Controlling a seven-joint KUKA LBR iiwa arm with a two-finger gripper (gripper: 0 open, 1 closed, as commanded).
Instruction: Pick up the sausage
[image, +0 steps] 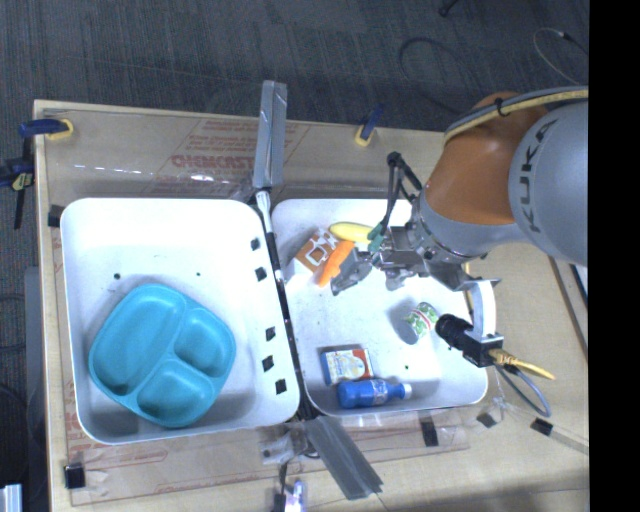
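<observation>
In the right bin (455, 385), near its top left corner, lies a small brown sausage-like piece (311, 251) against an orange carrot (336, 262). My gripper (368, 280) hangs over the upper middle of that bin, just right of the carrot. Its two dark fingers (343, 281) are spread open with nothing between them. The left fingertip sits close to the carrot's lower end, and I cannot tell whether it touches. The brown piece lies about a hand's width left of the gripper.
A yellow banana (349, 230) lies just above the carrot. A green can (422, 320), a red box (346, 360) and a blue bottle (372, 392) sit in the lower right bin. The left bin (80, 225) holds a blue divided plate (162, 353).
</observation>
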